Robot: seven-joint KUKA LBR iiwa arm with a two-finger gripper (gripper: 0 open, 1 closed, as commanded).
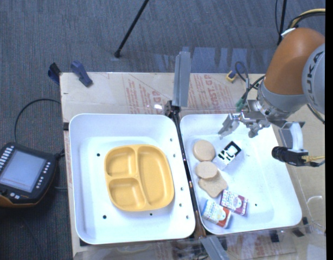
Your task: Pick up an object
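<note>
Camera view:

1. Gripper (243, 124): I read it as hanging over the far part of the right bin (275, 199), fingers spread apart, nothing between them. Judged placement: poised above the cluster for a descent, not yet at any item.
2. Black-and-white box (229, 153): nearest candidate, lying tilted just below the gripper in this view. I would take it as the likely target; it stands a little apart on its right side, which leaves room for one finger.
3. Three tan round pieces (204, 150): stacked down the bin's left side, the upper one just beside the box, the lower two touching. These crowd the box's left flank and could be nudged by a finger.
4. Two small packets (234, 202): near the front of the bin, side by side and touching; well clear of the gripper.
5. Left bin (85, 145): holds a yellow divided tray (139, 177), centred, out of the way.
6. Pendant (20, 172): on the floor left of the bench; no obstruction.
</note>
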